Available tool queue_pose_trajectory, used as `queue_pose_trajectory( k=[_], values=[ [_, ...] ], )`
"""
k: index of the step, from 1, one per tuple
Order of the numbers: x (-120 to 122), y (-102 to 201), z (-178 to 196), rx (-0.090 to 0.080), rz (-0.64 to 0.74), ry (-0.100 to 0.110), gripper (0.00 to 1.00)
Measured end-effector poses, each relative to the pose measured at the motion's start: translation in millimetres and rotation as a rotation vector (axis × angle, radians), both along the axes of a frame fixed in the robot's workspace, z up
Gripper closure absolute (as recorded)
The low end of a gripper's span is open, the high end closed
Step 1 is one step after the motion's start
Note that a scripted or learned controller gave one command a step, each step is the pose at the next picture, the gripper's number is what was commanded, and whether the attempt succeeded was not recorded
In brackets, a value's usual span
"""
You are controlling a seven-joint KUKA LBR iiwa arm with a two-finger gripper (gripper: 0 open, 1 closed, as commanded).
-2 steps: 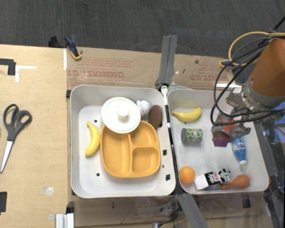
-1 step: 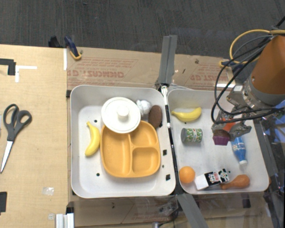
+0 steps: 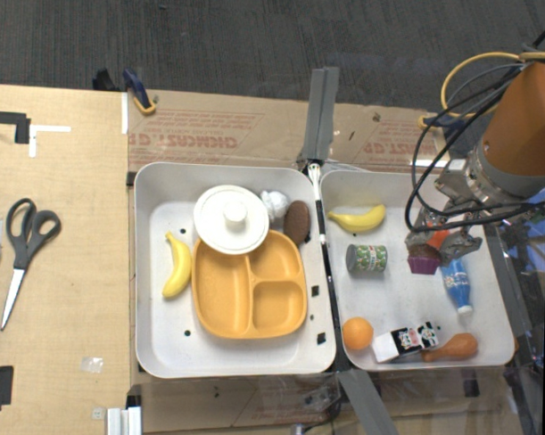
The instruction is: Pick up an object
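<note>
My gripper (image 3: 443,236) hangs over the upper right part of the right bin (image 3: 390,301), below the arm's orange band (image 3: 526,114). A purple block (image 3: 423,261) sits just under its left side, and a small red-orange piece (image 3: 438,237) shows right at the gripper. A blue bottle (image 3: 457,286) lies directly below it. Further left in this bin are a yellow banana (image 3: 358,218) and a green can (image 3: 367,258). Along the front lie an orange (image 3: 357,334), a black and white box (image 3: 409,340) and an orange-brown piece (image 3: 454,347).
The left bin (image 3: 153,324) holds a yellow divided plate (image 3: 249,290), a white round lid (image 3: 230,219), a second banana (image 3: 175,264), a brown object (image 3: 296,222) and a small white thing (image 3: 274,201). Scissors (image 3: 25,241) lie on the bench at the far left. Cables (image 3: 455,103) loop above the gripper.
</note>
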State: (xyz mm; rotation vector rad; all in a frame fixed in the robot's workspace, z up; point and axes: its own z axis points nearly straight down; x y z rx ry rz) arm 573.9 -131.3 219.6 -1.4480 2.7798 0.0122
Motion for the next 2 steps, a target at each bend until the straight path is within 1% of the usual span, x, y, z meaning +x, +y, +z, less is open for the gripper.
queue_pose_trajectory(
  k=[1, 2],
  values=[
    [-63.8, 8.9, 43.5, -0.007, -0.281, 0.005, 1.0],
    [-85.1, 33.5, -48.1, -0.008, -0.17, 0.005, 1.0]
  ],
)
